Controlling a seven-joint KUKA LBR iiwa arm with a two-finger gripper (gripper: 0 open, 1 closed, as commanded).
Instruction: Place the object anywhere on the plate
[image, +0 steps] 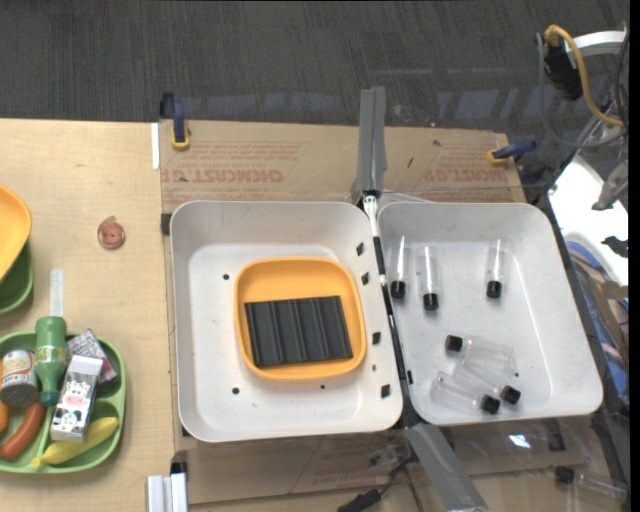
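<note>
An orange plate (297, 274) sits in the middle of the left white bin (205, 290). A black ribbed pad (300, 332) lies flat on it. The right white bin (560, 300) holds several clear plastic vials with black caps. Three of them lie side by side near its back: one (398, 266) by the left wall, one (428, 276) beside it, and one (493, 268) further right. More vials lie in a loose cluster near the front, one (478, 353) above another (458, 392).
On the wooden table to the left stand a green tray (105, 430) of toy food, an orange bowl (10, 235) and a small pink disc (111, 233). Cardboard (260, 165) lies under the bins, held by clamps (178, 135). Cables and equipment (580, 70) crowd the upper right.
</note>
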